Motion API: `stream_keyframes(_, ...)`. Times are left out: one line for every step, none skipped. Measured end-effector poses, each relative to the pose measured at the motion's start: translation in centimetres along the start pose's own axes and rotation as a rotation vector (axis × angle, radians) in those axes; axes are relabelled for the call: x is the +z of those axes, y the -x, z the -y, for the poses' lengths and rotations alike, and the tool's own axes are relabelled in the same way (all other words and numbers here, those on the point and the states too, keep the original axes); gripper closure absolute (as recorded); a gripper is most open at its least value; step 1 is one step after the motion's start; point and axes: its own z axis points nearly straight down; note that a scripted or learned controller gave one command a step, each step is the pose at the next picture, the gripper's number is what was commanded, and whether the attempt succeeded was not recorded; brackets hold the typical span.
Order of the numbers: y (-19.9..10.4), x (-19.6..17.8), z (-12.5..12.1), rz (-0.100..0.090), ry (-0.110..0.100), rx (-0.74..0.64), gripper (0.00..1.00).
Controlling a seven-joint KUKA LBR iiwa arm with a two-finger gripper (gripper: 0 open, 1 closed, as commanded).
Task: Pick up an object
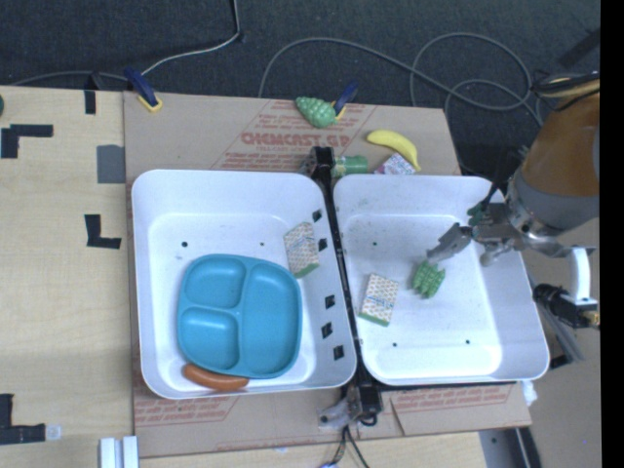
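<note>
Nearest my camera, an orange sausage (pixel 215 377) lies lengthwise along the left bin (pixel 156 261)'s front wall, just touching the blue divided plate (pixel 239 315), with a small patterned packet (pixel 303 247) tilted against the far right corner of that bin. Over in the right bin (pixel 507 349) I see the knobbly green object (pixel 427 279), a short lump with no clear long axis, and a second patterned packet (pixel 378 297) near it to the left, its long side running roughly front to back. My gripper (pixel 448 246) hangs just above and right of the green lump with nothing visibly between its fingers, though I cannot tell whether they are spread or closed, and the arm is cut off at the right.
</note>
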Motion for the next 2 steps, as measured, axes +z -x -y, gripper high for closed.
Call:
stream_keyframes(-2.8,10.4,-2.2,0.003,0.013,0.0,0.0)
stream_keyframes(-1.7,11.6,-5.9,0.003,0.007,-0.001,0.0)
